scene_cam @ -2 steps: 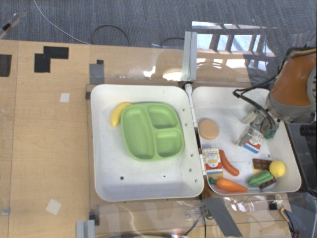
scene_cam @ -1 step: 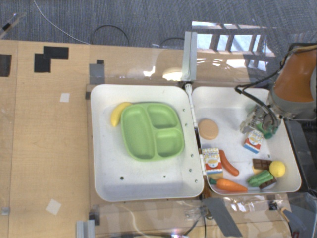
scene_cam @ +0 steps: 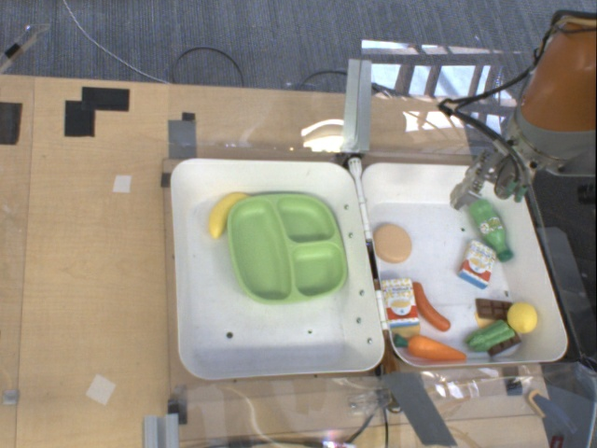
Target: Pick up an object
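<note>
Left bin [scene_cam: 201,343]: one green divided plate [scene_cam: 284,245]; one yellow banana [scene_cam: 222,213] tucked against its upper left edge.

Right bin [scene_cam: 429,180]: one green bottle [scene_cam: 490,227]; two small cartons [scene_cam: 478,262] [scene_cam: 399,302]; one tan round cookie [scene_cam: 393,243]; one red sausage [scene_cam: 430,308]; one carrot [scene_cam: 434,348]; one lemon [scene_cam: 522,317]; one chocolate bar [scene_cam: 492,307]; one green vegetable [scene_cam: 490,335].

Gripper [scene_cam: 492,183]: hangs over the right bin's far corner, just above the bottle. I cannot tell how far the fingers are parted; nothing is seen between them.

Table [scene_cam: 84,278]: light wood, black markers at left. Grey carpet beyond.
</note>
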Motion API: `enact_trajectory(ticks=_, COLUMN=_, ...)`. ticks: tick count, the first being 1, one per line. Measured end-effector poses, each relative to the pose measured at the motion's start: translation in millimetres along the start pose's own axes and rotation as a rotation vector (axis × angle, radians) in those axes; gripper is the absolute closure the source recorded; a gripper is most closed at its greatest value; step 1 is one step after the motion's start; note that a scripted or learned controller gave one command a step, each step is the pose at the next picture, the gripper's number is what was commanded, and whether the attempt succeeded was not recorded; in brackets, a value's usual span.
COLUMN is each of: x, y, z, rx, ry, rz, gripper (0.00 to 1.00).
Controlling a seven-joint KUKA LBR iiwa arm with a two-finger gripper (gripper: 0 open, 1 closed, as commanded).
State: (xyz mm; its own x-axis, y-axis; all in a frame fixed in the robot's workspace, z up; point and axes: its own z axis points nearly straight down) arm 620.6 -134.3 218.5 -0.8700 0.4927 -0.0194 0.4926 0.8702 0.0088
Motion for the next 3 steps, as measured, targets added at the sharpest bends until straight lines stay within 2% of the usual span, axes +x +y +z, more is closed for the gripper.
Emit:
enact_trajectory(ticks=1, x=8, y=94, z=-12, rx=0.002, ry=0.011, rz=0.139, gripper=1.0)
enact_trajectory(ticks=2, x=16, y=36, z=58, rx=0.007, ry=0.014, rz=-0.08, gripper=1.0)
enact_trajectory(ticks=3, x=-24, y=-10, z=68, rx=0.005, ry=0.009, rz=-0.212, gripper=1.0)
